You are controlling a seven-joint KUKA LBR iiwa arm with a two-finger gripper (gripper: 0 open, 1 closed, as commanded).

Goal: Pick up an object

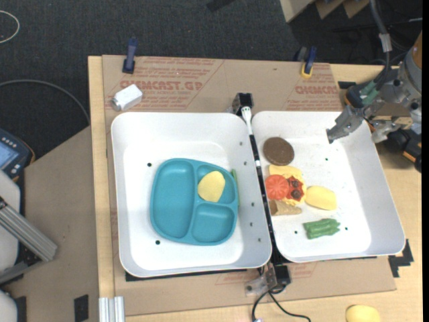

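Note:
The right bin [375, 200] holds several toy foods: a brown round disc [278, 151], a red piece [285, 188] lying on a yellow slice [284, 172], a yellow lump [320, 197], a tan slice [287, 209] and a green piece [322, 229]. My gripper [356, 134] hovers over the bin's far right corner, up and to the right of the brown disc and apart from every item. It looks open, with nothing between its fingers [339, 127].
The left bin [134, 146] holds a teal divided plate [177, 203] with a yellow piece [212, 186] in its upper right compartment. A white block [127, 97] and two clamps [129, 56] sit on the cardboard behind the bins. Another yellow thing [362, 312] lies off the bench, front right.

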